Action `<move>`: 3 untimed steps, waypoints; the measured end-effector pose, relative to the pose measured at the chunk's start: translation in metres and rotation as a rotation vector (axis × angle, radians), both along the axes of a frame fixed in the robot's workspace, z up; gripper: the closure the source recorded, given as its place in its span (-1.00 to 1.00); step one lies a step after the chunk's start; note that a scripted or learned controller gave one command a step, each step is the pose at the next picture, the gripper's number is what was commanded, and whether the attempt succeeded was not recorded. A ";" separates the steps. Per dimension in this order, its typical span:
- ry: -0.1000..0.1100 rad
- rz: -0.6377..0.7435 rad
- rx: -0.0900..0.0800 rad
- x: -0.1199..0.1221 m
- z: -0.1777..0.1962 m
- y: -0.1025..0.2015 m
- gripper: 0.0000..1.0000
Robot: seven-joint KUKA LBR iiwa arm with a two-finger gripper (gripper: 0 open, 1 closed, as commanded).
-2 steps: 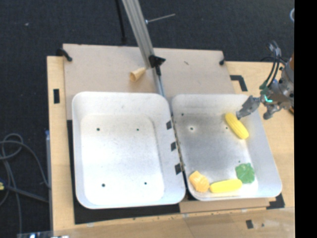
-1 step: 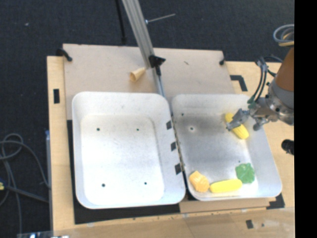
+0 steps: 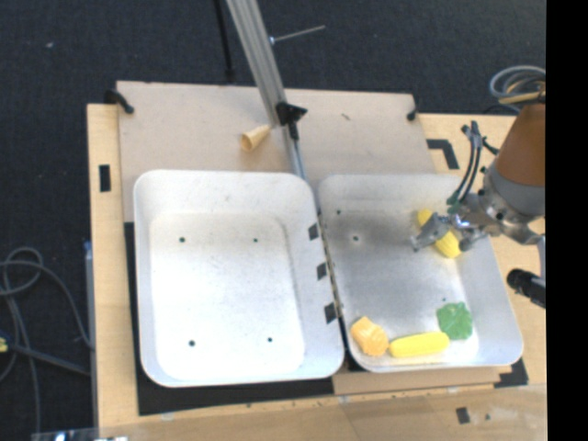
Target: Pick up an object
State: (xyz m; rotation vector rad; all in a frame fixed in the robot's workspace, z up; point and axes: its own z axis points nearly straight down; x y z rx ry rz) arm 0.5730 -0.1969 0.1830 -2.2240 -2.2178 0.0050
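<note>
**A:** What is the surface like, and the room around it?

**B:** A pale wooden bench (image 3: 106, 246) with a lighter board (image 3: 184, 127) laid over its upper part, standing on a dark speckled floor (image 3: 92, 26). Cables (image 3: 32, 292) loop at the left edge of the frame. A ribbed grey metal rail (image 3: 257, 49) slants down from the top centre to the gap between the bins. A small tan cone-shaped piece (image 3: 254, 138) lies on the board above the left bin.

**A:** And the bins?

**B:** Two shallow white trays with rounded corners, matte and dusted with grey scuffs. The left bin (image 3: 147, 200) fills the centre-left of the frame; the right bin (image 3: 367, 191) sits just beside it at centre-right.

**A:** What is in the right one?

**B:** Along its lower edge, an orange-yellow chunky block (image 3: 369, 336), touching a smooth, elongated yellow piece (image 3: 419, 344), and near that a crumpled green lump (image 3: 455, 321). Near its upper right lies a small yellow object (image 3: 443, 237), partly covered by the tool.

**A:** The arm?

**B:** The gripper (image 3: 447, 232) is at the right of the frame, grey metal under the orange band, down in the right bin directly at that small yellow object. Whether its fingers are spread or closed on it, I cannot tell; the parts are too small and overlapping.
</note>
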 end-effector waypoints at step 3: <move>-0.010 0.006 -0.001 0.012 0.000 0.000 1.00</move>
